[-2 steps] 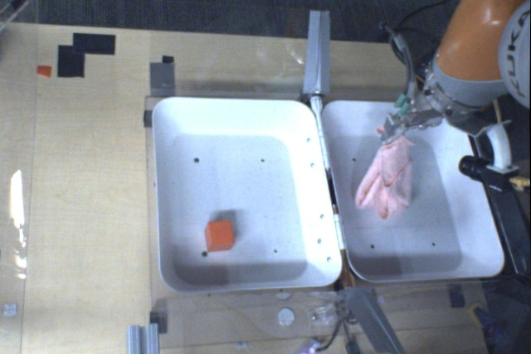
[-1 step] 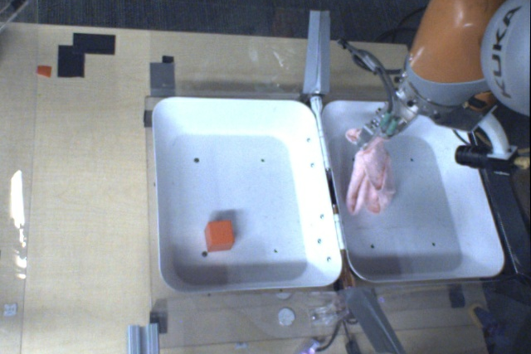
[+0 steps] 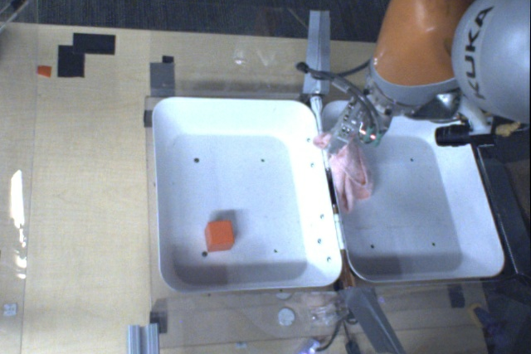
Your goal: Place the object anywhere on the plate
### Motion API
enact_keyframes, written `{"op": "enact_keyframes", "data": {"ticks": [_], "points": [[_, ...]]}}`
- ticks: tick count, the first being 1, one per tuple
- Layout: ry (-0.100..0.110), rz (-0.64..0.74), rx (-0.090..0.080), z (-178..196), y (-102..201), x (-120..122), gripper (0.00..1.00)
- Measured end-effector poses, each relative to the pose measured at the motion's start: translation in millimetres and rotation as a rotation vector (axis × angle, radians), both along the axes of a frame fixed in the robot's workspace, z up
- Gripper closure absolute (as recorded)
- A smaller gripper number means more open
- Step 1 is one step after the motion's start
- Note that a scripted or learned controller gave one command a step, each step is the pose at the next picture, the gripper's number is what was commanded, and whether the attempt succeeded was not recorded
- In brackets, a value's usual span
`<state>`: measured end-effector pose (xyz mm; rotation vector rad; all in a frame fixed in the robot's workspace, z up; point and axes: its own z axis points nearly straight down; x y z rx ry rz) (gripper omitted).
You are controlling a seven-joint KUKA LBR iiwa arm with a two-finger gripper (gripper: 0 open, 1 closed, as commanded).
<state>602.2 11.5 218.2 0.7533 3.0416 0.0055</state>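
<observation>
Pink cloth (image 3: 351, 175) hangs lengthwise from gripper (image 3: 355, 134)

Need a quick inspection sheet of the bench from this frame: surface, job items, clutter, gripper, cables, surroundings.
Surface: wooden bench bearing left bin and right bin, side by side.
Job's things: pink cloth hanging from the gripper, over the right bin's left edge; no plate seen.
Clutter: orange block in the left bin.
Grippers: fingers closed on the pink cloth's top.
Cables: thin cable running to the wrist.
Surroundings: black markers on bench, dark floor beyond.
</observation>
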Motion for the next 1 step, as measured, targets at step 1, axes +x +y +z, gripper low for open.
{"op": "enact_keyframes", "data": {"ticks": [1], "points": [[0.000,0.401,-0.002,-1.3,48.9,-10.0,1.00]]}}
